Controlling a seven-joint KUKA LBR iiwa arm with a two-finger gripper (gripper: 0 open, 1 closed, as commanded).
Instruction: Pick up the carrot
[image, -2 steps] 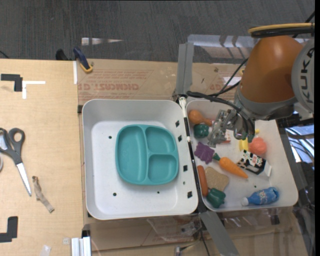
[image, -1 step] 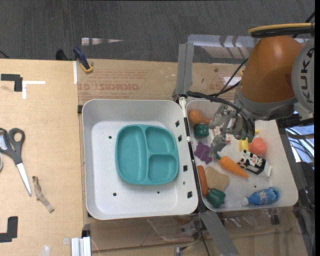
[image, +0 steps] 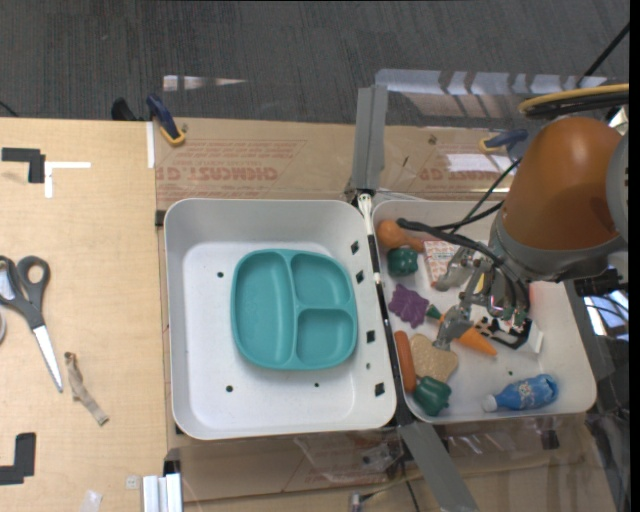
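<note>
Although it looks like real food, the carrot (image: 477, 343) is probably a light, stiff plastic toy with a smooth, a little slippery skin, so I would take it across the thick orange body, not at the thin tip. It lies in the right bin (image: 575, 375), just beside the jaws (image: 452, 328) on their right, close enough that I cannot tell if it touches them. Whether the jaws are released or clenched I cannot tell, because they are small and metallic against clutter. On their left lies a purple toy (image: 407, 303), below them a tan slice (image: 433, 358). The arm (image: 560, 190) reaches from the right, its wrist bent down over the bin, low among the toys.
</note>
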